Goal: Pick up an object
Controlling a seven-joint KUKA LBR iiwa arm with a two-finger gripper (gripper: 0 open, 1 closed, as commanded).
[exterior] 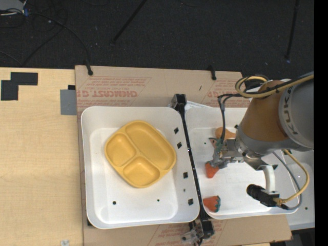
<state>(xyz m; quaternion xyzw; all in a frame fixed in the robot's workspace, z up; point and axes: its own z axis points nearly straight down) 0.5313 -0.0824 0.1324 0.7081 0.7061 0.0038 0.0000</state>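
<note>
Small red object [211, 170], right bin, centre-right of frame: likely light, graspable across its width; hand [221, 158] just above, grip state indiscernible.

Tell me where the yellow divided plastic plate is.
The yellow divided plastic plate lies in the left white bin, roughly at its centre, across the black divider from the arm's hand in the right bin.
</note>
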